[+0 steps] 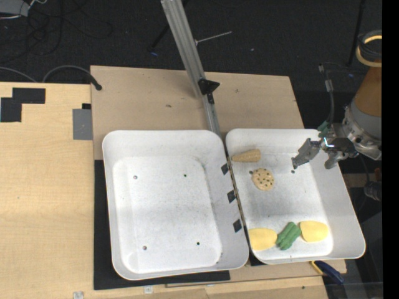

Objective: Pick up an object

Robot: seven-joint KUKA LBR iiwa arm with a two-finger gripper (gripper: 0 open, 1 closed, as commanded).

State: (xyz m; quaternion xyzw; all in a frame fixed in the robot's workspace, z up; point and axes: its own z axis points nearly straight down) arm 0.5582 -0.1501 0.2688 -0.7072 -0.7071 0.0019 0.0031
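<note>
Even overhead light; white bins [165,143] bright; dark, slightly soft surroundings.

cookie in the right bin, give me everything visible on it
The cookie is a small round disc, pale tan with dark specks like chocolate chips, possibly a toy. It lies flat on the floor of the right bin, in the upper left part, near the divider. Nothing touches it: a tan bread-like piece sits apart just above it, and the claw is off to its upper right, not over it.
</note>
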